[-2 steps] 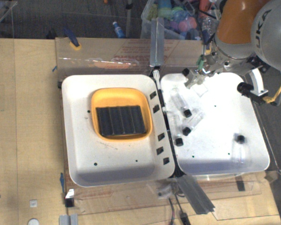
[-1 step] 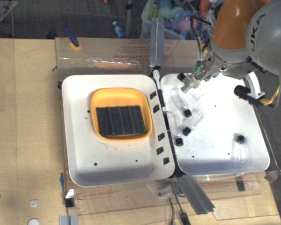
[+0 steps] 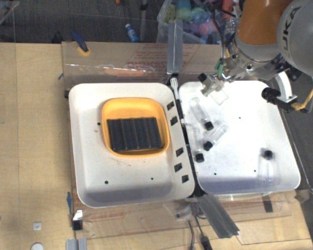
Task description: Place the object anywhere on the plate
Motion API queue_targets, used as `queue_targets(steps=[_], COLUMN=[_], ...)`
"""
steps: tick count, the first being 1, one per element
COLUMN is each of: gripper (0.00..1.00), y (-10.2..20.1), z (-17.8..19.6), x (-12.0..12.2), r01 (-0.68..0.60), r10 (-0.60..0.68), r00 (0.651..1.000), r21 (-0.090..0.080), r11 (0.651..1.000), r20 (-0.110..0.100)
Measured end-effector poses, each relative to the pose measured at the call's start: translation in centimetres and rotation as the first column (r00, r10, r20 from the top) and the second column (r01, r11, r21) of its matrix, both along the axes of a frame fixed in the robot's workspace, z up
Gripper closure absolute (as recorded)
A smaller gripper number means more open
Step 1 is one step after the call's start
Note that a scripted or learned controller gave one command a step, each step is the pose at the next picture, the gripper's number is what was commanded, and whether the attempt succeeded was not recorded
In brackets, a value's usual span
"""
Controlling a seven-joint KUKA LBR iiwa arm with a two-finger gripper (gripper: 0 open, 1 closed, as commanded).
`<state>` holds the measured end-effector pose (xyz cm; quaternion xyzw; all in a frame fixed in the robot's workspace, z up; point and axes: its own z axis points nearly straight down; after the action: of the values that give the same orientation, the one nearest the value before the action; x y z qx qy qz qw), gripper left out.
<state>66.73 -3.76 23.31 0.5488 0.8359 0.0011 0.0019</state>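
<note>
An orange plate (image 3: pixel 134 108) lies in the left bin (image 3: pixel 88 181). A dark, ribbed, rectangular object (image 3: pixel 134 133) rests flat on the plate, covering most of its middle. My gripper (image 3: pixel 208 135) hangs over the left part of the right bin (image 3: pixel 245 139), well apart from the plate and the dark object. Its clear fingers with black tips (image 3: pixel 208 124) stand spread, open, with nothing between them. The grey arm with its orange band (image 3: pixel 261 14) reaches in from the upper right.
A clear item with a black end (image 3: pixel 267 155) lies near the right bin's right corner. A row of black clips (image 3: pixel 177 139) runs along the ridge between the bins. A tub of colourful items (image 3: pixel 198 9) stands behind the bench.
</note>
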Motion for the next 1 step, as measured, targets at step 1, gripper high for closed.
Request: queue_targets(steps=[1], gripper=[1.0], y=[-2.26], z=[-4.76], x=[-0.04], r01=[-0.329], r10=[0.329], r00=[0.944], r21=[0.002], r11=[0.944], r20=[-0.005])
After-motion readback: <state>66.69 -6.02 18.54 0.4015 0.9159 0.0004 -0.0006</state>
